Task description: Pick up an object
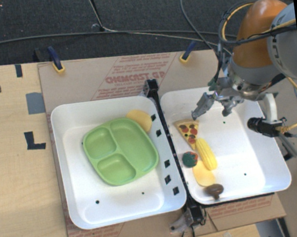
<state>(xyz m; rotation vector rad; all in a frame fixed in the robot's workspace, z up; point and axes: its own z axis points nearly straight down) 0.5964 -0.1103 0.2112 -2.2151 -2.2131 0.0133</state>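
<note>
Several light, rigid toy foods at right bin [260, 144] left wall, gripper [214, 105] spread and empty above; grasp corn cob [206, 153] across rounded middle, likely slippery.

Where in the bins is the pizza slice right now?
The pizza slice lies in the right bin, near its left wall, just above the corn cob and below-left of the gripper.
</note>
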